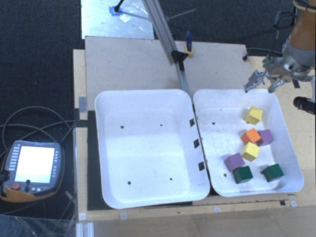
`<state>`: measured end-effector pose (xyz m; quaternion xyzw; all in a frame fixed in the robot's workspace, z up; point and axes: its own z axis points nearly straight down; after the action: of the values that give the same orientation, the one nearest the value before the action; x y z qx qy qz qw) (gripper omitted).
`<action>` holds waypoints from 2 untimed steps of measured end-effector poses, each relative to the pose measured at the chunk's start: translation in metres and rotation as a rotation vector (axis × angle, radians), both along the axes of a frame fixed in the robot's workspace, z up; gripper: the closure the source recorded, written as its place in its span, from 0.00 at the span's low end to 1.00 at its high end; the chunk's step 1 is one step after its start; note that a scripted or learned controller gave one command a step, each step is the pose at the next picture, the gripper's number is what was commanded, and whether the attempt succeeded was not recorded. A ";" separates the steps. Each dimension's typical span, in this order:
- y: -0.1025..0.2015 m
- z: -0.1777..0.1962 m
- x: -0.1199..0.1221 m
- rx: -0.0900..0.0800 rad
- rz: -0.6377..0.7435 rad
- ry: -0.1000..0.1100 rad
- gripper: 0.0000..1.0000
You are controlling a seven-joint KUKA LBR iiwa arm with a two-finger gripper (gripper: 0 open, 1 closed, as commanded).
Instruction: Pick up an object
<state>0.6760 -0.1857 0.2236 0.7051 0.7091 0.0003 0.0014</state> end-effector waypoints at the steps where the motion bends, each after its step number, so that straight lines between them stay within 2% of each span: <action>1: 0.000 0.000 0.000 -0.001 -0.001 0.000 0.00; 2: -0.005 -0.046 0.008 0.000 -0.001 0.002 0.00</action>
<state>0.6842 -0.1907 0.1772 0.7054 0.7088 -0.0005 0.0007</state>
